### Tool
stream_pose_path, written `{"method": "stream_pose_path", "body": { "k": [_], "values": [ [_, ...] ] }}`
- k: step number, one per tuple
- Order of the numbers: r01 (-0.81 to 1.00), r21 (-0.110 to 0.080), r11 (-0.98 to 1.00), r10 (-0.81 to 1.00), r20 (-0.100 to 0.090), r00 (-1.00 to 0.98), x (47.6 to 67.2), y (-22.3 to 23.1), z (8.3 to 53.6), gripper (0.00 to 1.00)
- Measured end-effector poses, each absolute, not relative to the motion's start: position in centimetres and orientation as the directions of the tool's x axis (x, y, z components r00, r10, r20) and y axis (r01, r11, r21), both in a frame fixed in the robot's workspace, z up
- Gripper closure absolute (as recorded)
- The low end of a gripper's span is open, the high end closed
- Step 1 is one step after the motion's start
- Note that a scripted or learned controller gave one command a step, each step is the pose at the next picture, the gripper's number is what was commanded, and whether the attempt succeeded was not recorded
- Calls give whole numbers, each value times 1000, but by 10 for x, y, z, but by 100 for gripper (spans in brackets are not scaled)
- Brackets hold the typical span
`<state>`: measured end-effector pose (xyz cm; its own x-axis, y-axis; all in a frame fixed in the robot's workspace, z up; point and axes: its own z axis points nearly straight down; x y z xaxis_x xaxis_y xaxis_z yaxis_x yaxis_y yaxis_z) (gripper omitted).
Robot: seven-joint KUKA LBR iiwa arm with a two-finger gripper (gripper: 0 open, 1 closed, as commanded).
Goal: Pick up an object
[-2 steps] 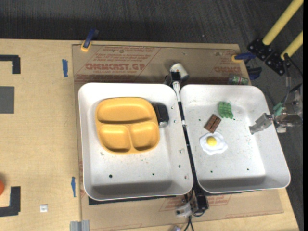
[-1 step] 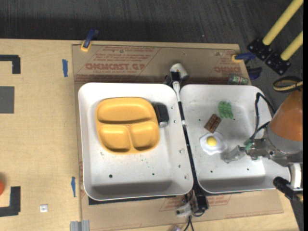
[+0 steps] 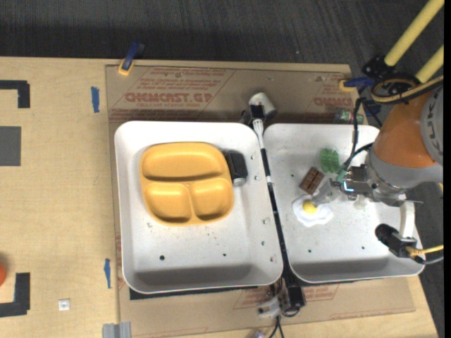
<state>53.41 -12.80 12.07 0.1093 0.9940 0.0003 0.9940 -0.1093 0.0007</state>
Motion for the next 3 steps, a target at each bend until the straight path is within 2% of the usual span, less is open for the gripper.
{"method": "stream_pose_path", "body": {
  "k": [1, 2, 3],
  "values": [
    [934, 5, 358, 934, -3, -358, 603, -148, 86, 0],
    [781, -20, 624, 781, 16, -624, 659, -109, 83, 0],
    [807, 1, 590, 807, -1, -590, 579, -109, 85, 0]
  ]
}}
